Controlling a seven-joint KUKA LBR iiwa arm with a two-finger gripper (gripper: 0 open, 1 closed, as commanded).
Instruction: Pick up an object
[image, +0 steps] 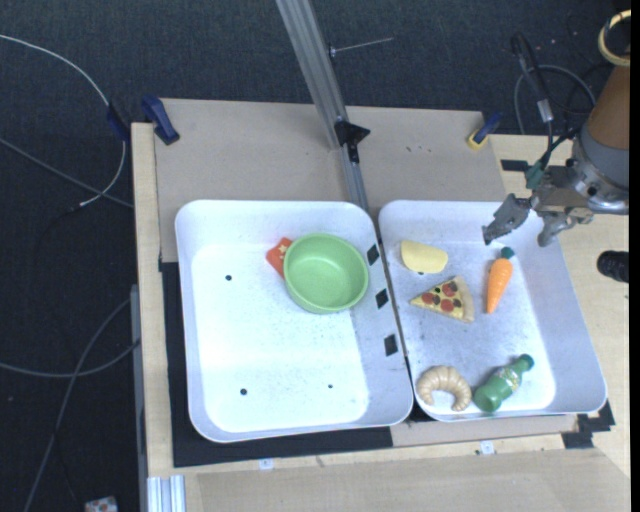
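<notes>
hand (526, 226): hung over the right bin's 1 o'clock corner, two dark fingers splayed apart, released, nothing between them; likely parked above the carrot's green top so as to drop on it.
arm (608, 140): came in from 3 o'clock, grey with orange band, wrist tipped down toward the bin.
carrot (497, 283): lay just below the hand, at 6 o'clock of it, long axis nearly 12-to-6, leaf end up; closest candidate for the pick, judged so from position alone.
pizza slice (445, 298): flat on the bin floor, at 9 o'clock of the carrot, near but apart; thin, judged hard to pinch.
yellow piece (424, 257): at 12 o'clock of the pizza slice, just beside it.
croissant (446, 386): at the right bin's 6 o'clock edge, close beside the bottle.
green bottle (502, 384): on its side, at 3 o'clock of the croissant, cap toward 2 o'clock.
right bin (578, 330): held all five small toys, so reach kept short from the arm side.
left bin (270, 400): held green bowl (325, 271) at 1 o'clock, mouth up, with an orange-red thing (277, 254) tucked at its 9 o'clock rim, partly hidden.
table (260, 150): carried both bins side by side, clamps at 11 and 1 o'clock corners.
task stage: not yet gripped; approach judged under way.
</notes>
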